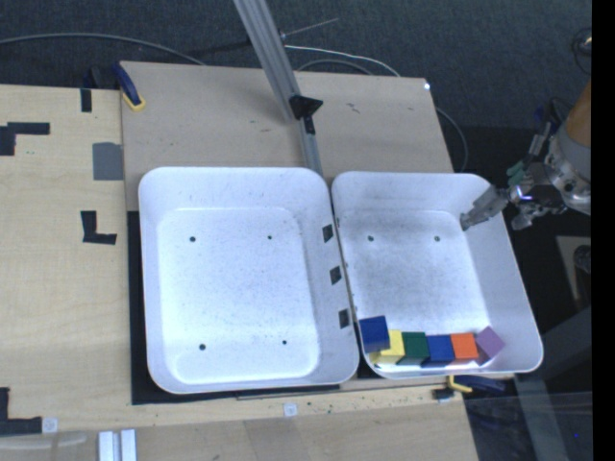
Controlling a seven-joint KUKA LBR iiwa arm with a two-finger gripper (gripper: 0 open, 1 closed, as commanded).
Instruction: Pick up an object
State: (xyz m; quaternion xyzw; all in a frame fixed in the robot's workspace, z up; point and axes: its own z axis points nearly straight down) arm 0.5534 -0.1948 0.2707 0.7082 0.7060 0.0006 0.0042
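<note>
Blocks (430,345) lined the right bin's (500,257) lower edge; the hand (502,206), grip state unclear, at right, should descend squarely over one.

Dark carpet floor (115,8); pale wood bench (58,286); white cables (365,60).

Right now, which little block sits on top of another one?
The blue block at the row's left end; it rests on the yellow block, while the others lie in the bin.
</note>
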